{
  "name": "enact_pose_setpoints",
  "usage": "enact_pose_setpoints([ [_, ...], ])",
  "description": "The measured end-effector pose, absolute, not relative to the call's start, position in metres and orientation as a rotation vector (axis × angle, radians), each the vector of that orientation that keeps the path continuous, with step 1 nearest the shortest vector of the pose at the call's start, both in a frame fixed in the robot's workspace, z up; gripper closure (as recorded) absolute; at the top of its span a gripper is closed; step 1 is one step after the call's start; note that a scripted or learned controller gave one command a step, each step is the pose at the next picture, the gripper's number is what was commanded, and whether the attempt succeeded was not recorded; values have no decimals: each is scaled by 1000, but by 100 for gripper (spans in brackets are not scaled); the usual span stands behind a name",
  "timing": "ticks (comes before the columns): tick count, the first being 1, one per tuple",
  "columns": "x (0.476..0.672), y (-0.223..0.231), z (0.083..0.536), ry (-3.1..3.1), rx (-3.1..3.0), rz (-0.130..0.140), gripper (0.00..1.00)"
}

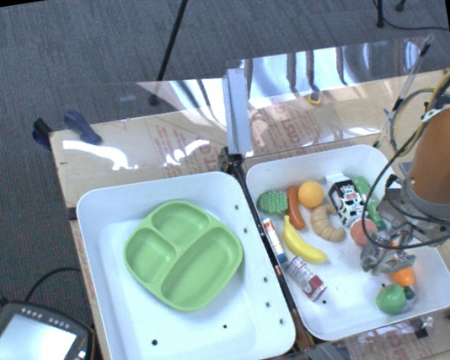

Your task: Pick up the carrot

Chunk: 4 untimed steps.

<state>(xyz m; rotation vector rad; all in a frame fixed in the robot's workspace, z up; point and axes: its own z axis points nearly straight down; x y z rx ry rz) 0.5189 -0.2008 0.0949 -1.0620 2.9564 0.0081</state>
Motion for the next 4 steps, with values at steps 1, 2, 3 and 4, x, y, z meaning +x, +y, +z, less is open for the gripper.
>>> enact_pose_setpoints([
  [1,512,-198,112,2920,-1170,21,100],
  [2,490,-189,130,2959,-1050,-1,100],
  [3,498,-175,181,2946,-1116,21,100],
  [4,504,-211,269,2793,-1432,8,100],
])
